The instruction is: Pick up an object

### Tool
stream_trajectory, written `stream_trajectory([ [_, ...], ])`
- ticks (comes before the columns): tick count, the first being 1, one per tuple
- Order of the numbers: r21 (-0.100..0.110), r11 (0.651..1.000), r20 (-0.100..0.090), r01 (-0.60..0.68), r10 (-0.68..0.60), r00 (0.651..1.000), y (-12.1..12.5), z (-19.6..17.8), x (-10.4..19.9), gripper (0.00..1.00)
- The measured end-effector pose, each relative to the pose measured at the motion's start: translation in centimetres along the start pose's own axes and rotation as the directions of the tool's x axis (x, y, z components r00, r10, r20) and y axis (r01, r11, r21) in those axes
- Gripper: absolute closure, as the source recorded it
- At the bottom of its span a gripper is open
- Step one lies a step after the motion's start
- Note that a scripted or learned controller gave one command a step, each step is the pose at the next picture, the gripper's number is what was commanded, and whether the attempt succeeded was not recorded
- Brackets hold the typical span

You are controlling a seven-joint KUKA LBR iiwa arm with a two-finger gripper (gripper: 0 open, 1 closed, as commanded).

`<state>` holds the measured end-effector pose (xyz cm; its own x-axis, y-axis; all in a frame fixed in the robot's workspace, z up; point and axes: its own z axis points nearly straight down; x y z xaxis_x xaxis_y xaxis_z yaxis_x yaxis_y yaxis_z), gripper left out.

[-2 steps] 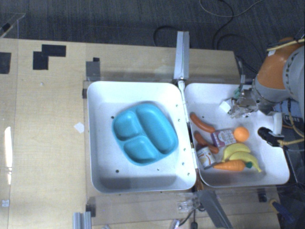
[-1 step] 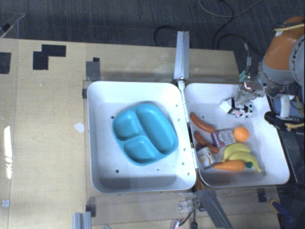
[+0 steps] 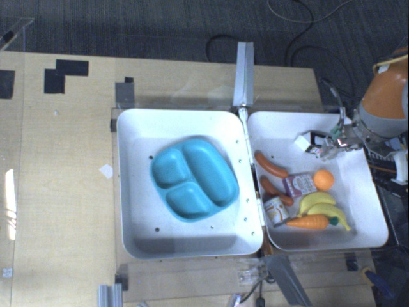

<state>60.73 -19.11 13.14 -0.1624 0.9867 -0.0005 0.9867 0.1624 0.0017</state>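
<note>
1. Over the right bin (image 3: 377, 226), at its far right corner, sits the hand (image 3: 333, 141); whether it is apart, together or clamped on something cannot be told.
2. Toward the near side of that bin lie a sausage (image 3: 271, 165), a purple packet (image 3: 298, 184), an orange (image 3: 324, 180), a banana (image 3: 326, 204) and a carrot (image 3: 308, 222), well apart from the hand.
3. Beside that bin, to its left on the tabletop (image 3: 57, 171), the left bin (image 3: 128, 171) holds a blue divided plate (image 3: 193, 178).
</note>
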Motion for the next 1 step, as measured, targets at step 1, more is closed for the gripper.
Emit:
stream_trajectory([
  [1,-0.002,0.997,0.002,0.080,-0.080,0.997,-7.23,-10.58,0.19,1.00],
])
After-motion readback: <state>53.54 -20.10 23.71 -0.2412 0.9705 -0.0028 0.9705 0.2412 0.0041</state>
